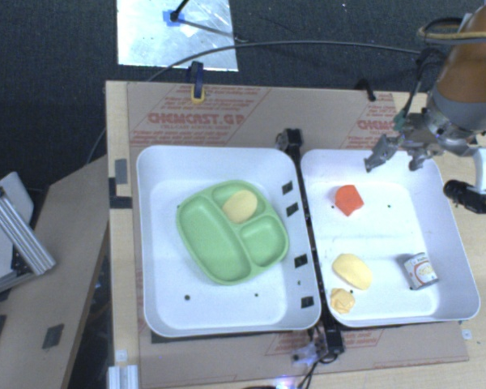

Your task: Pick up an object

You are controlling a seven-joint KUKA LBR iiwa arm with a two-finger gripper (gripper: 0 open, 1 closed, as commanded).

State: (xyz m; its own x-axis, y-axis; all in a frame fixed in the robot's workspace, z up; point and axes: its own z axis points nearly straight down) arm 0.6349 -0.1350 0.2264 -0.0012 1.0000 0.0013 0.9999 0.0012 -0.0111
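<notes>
Though arm cropped, claw [398, 157] open, empty.

1 fixed camera looks down at a slant on both white bins [158, 217].

We see two white bins: the left bin [158, 217] and the right bin [437, 217]. In the left one lies a pale green divided plate [219, 245], and in one of its compartments sits a yellow lemon-like fruit [240, 206]. In the right one we see an orange-red block [348, 200], a smooth yellow fruit [352, 271], a smaller knobbly yellow piece [342, 300] and a small can [419, 271] with a white, red and blue label. The worktop [227, 112] is tan board printed with red lettering. The arm [470, 51] is grey with an orange band, and its pincer [398, 159] is dark grey.
</notes>
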